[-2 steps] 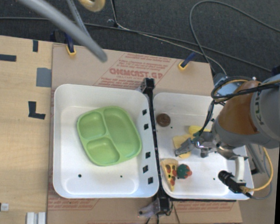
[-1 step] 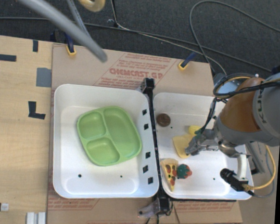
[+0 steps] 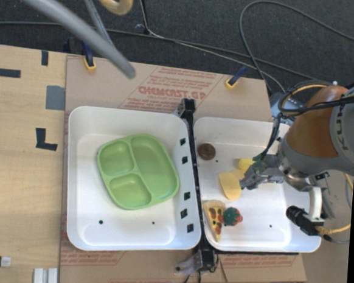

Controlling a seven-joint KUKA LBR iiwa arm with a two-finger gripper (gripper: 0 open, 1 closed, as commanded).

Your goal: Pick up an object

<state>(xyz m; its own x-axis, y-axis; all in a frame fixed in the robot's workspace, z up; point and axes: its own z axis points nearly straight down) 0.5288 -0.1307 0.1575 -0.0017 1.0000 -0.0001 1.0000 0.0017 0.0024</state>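
Toys lie scattered in the right bin (image 3: 279, 240), one of two shallow white bins side by side on a cardboard sheet (image 3: 169, 88). Nearest the viewer, a pizza slice (image 3: 213, 218) sits against the bin's left wall, touching a strawberry (image 3: 232, 216) on its right. Farther in, a pale yellow wedge (image 3: 229, 185) lies near the bin's middle. The gripper (image 3: 251, 177) reaches in from the right, its dark fingers just beside the wedge's right edge and over a brighter yellow piece (image 3: 245, 164); whether the fingers are spread or pressed together cannot be told. Farther still, a small brown ball (image 3: 207, 151) rests close to the left wall. In the left bin (image 3: 79, 222), a green tray (image 3: 138, 171) with three compartments lies flat near the middle.
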